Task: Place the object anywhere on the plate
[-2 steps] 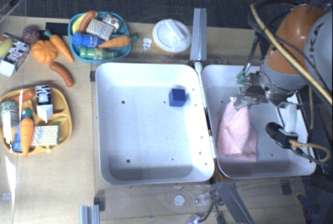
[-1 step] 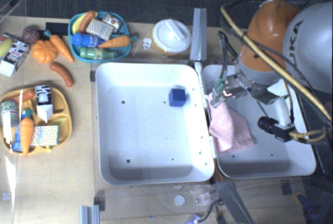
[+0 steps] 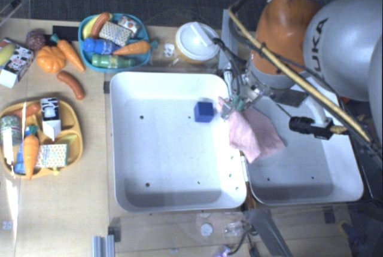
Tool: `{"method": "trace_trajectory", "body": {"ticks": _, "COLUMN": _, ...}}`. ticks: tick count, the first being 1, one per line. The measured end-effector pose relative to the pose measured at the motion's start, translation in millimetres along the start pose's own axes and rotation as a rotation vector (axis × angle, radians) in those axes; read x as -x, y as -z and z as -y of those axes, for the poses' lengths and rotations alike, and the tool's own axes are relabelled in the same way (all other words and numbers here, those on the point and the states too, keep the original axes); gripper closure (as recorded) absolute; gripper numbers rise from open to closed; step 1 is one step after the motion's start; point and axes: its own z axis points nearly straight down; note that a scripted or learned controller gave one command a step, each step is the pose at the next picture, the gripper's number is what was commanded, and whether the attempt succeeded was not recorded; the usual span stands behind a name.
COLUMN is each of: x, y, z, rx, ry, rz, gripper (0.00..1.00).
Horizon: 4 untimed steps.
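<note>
So the tool is hanging right over the wall between the two white bins, and a pink cloth is dangling from it, pinched at its top corner between the fingers as far as I'm seeing. Taking the left bin as the reference: the cloth is draping over its right rim and spilling mostly onto the right bin next door. A small blue cube is sitting inside the left bin, up near its top right corner, just beside the tool but not touching the cloth. Off to the left of that bin, on the bench, a yellow plate is carrying toy food, and a blue bowl of toy veggies is sitting just above the bin's top left corner. A white lidded cup is standing just past the bin's top edge.
</note>
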Motion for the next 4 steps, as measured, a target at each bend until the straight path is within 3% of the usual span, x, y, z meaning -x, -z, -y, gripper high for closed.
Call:
{"method": "trace_trajectory", "body": {"ticks": 2, "x": -58, "y": 20, "z": -85, "rx": 0.004, "ry": 0.802, "rz": 0.002, "gripper": 1.0}}
{"method": "trace_trajectory", "body": {"ticks": 3, "x": -77, "y": 15, "z": -134, "rx": 0.003, "ry": 0.865, "rz": 0.001, "gripper": 1.0}}
{"method": "trace_trajectory", "body": {"ticks": 4, "x": -77, "y": 16, "z": -134, "rx": 0.004, "ry": 0.865, "rz": 0.002, "gripper": 0.0}}
